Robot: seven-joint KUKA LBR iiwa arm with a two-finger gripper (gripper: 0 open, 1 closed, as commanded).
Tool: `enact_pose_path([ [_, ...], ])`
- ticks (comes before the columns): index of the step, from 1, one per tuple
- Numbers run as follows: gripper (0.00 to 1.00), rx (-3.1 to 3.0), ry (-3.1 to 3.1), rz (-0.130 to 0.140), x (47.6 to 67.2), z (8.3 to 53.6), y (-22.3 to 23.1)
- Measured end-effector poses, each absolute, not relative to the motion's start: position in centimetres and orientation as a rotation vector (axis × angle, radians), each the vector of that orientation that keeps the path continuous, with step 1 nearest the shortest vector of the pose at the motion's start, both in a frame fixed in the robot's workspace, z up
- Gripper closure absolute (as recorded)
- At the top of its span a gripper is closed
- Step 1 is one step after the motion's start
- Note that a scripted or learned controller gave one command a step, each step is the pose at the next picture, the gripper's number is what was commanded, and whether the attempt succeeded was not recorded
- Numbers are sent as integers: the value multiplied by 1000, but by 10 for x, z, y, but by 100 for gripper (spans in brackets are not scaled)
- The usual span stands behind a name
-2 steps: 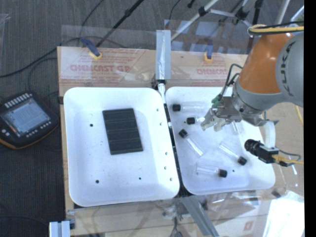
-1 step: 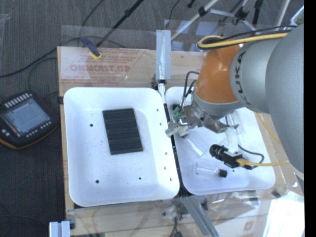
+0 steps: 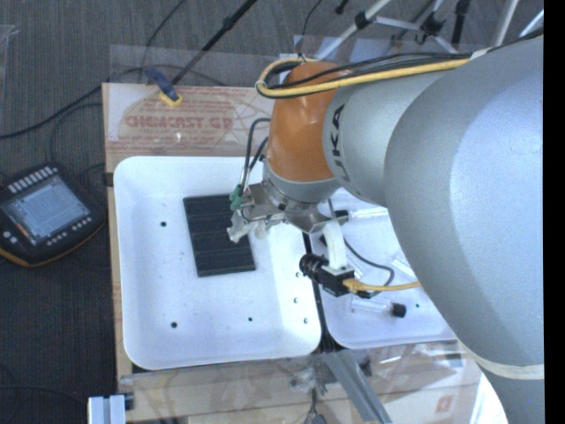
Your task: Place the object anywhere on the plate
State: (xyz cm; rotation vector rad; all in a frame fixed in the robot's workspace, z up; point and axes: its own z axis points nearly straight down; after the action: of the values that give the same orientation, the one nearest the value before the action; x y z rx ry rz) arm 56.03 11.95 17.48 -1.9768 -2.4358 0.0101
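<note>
A: Status? Where's the object?

B: My tool [image 3: 243, 223] hovers at the right edge of the flat black ribbed rectangular plate [image 3: 216, 234] in the left white shallow bin [image 3: 141, 325]. Grip state, object: can't tell. Placement unconfirmed.

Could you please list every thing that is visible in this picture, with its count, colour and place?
bin: two, white, side by side on the bench; the left one is in full view, the right one is partly covered by the arm.
plate: one, black, ribbed, rectangular, lying flat in the left bin.
small object: one, clear with a dark end, in the right bin; too small to identify.
handheld controller: one, dark with a grey screen, on the floor left of the bench.
cables: several, black, on the floor.
arm: one, grey with an orange band, reaching in from the right.
gripper: one, over the right edge of the plate.
</note>
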Motion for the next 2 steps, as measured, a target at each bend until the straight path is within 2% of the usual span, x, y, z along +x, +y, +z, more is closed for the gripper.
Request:
enact_pose_path([
  [1,100,-1372,-2822,7,561,208,188],
  [2,100,-1309,-2851,8,484,250,228],
])
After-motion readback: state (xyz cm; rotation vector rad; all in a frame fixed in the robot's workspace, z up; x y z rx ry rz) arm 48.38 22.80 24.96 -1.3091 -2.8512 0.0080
